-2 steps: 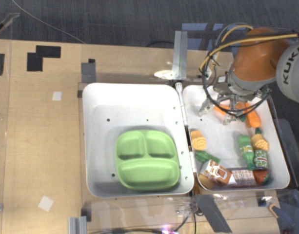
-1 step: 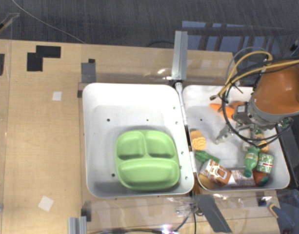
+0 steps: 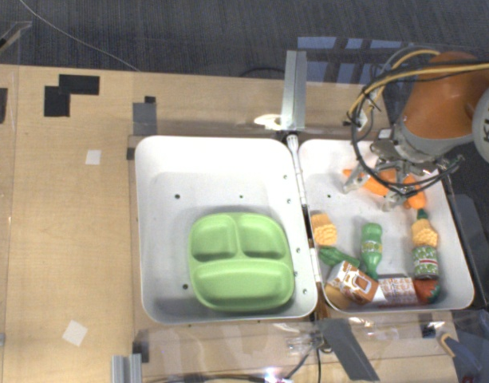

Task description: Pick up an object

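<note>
Two white bins sit side by side on the wooden bench. Left bin (image 3: 160, 214): one item, a green divided plate (image 3: 240, 259) with three compartments, lying flat toward the front edge.

Right bin (image 3: 459, 282): about seven items, small and crowded, so the count is approximate. One corn cob (image 3: 325, 231) sits near the left wall, with a green stalk-like piece (image 3: 337, 255) running off it toward the front (could be part of the same toy, hard to tell). One green bottle (image 3: 372, 246) lies in the middle. One brown-and-white box (image 3: 352, 282) is at the front left, touching a flat packet (image 3: 396, 289) beside it; the labels on both are too blurred to read. One bottle with a yellow top and red bottom (image 3: 425, 258) lies along the right side, with a green bit above it that could be its cap. One orange object (image 3: 377, 186) sits at the back of the bin, partly covered by the gripper, shape unclear (maybe a carrot).

Gripper (image 3: 385, 188) is low over that orange object at the back of the right bin, fingers spread apart around it, one finger (image 3: 353, 181) at its left end. Cannot tell whether they touch it. The arm above blocks the bin's back right corner, and the arm itself is cut off at the right edge.
</note>
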Tool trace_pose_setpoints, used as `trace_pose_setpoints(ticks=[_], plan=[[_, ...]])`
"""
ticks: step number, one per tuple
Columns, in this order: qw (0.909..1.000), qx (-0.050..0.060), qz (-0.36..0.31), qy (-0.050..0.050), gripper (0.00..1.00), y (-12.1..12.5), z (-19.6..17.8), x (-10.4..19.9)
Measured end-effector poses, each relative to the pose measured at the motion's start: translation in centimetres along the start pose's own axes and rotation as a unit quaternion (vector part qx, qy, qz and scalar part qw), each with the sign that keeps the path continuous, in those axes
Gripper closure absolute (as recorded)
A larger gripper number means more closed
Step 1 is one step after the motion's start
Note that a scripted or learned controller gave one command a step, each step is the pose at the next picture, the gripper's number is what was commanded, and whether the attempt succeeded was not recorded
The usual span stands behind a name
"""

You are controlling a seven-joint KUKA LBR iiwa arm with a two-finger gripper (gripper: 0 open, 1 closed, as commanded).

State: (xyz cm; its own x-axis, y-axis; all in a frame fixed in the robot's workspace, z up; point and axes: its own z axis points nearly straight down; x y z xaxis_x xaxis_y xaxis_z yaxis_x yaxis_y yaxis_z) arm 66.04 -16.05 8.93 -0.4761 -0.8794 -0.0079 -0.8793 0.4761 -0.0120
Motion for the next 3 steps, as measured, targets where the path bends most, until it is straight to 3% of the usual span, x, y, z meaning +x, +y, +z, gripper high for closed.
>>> trace_pose_setpoints(ticks=[1,2,3], plan=[[1.0000,0.005,0.001,-0.004,1.00,-0.3,-1.5,-0.2],[0.9990,0.006,0.043,-0.001,1.00,-0.6,-17.2,-2.0],[0.9980,-0.001,-0.063,0.000,1.00,-0.7,-18.3,-1.5]])
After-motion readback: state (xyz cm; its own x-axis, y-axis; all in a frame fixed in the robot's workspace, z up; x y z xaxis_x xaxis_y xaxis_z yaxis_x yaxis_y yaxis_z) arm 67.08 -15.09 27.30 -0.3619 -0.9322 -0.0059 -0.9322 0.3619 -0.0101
